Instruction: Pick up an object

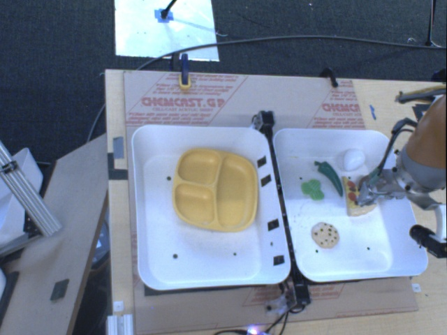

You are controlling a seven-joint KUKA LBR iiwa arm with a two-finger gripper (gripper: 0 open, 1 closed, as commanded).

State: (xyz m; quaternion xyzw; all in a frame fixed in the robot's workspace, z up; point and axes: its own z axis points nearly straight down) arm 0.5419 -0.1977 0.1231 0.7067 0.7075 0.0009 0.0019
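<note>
The tool (363, 192) sits low over the pizza slice (355, 199) in the right bin (391, 260); whether it grips, I cannot tell. Pepper (329, 176) and egg (351, 159) crowd just beyond it, so 1 nudge could scatter them, or the flat slice may slip free.

A yellow divided plate (215, 189) sits in a white bin (150, 257). Another white bin (405, 260) holds a green pepper (330, 176), green broccoli (313, 188), a white egg (353, 159) and a tan cookie (325, 235) (dark-speckled).
</note>
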